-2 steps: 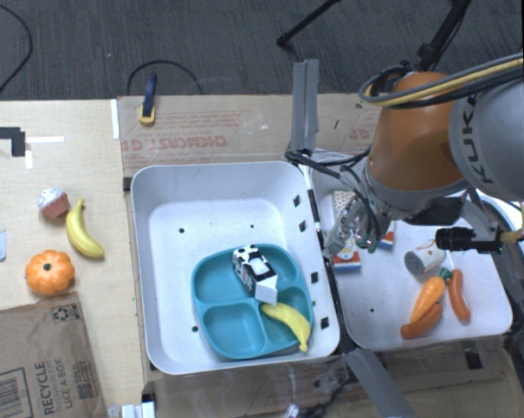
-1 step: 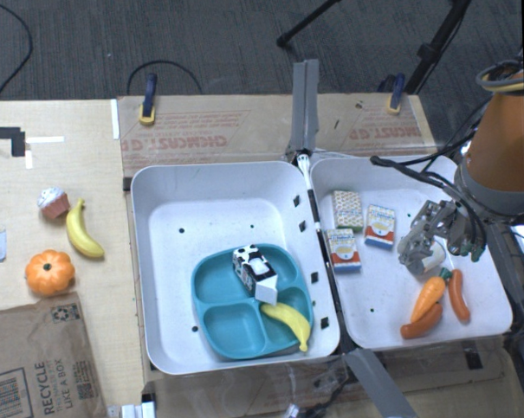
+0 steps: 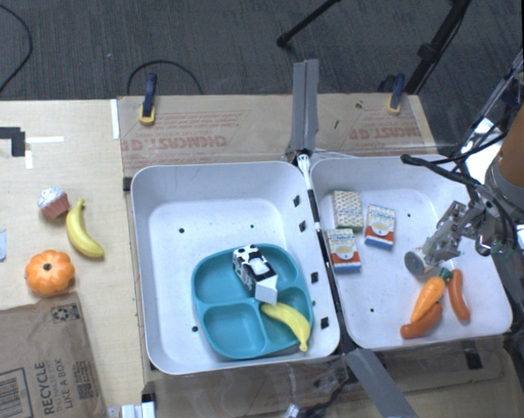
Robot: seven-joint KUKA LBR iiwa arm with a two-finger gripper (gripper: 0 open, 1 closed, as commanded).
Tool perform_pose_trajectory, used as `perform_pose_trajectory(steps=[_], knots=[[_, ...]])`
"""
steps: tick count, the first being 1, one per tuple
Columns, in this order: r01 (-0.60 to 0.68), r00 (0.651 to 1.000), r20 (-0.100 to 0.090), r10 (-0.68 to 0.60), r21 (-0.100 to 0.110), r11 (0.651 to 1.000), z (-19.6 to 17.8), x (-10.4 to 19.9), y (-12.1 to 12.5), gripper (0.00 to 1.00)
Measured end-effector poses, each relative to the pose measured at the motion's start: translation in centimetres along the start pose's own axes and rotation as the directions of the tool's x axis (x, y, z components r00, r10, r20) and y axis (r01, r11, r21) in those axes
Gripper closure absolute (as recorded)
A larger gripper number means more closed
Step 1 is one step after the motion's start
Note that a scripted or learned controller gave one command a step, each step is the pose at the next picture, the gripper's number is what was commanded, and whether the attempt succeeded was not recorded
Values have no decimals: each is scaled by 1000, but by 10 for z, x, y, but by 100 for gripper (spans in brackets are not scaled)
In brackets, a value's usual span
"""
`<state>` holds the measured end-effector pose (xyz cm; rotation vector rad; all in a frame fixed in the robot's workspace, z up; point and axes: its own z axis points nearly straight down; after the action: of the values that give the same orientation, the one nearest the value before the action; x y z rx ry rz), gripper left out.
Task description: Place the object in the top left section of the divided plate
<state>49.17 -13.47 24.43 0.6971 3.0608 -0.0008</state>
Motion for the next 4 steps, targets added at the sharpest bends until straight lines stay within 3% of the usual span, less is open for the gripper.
perform_pose_trajectory(steps=[1,2,3,4], knots=[[-31,1000,1,31,0,1000,-15,-13,-45,100],[-220,976,1,220,0,976,-30,-48,-74,100],[-172,985,-2,172,0,985,74,-41,-77,100],[-185,983,0,185,0,983,-32,-26,-85,100]])
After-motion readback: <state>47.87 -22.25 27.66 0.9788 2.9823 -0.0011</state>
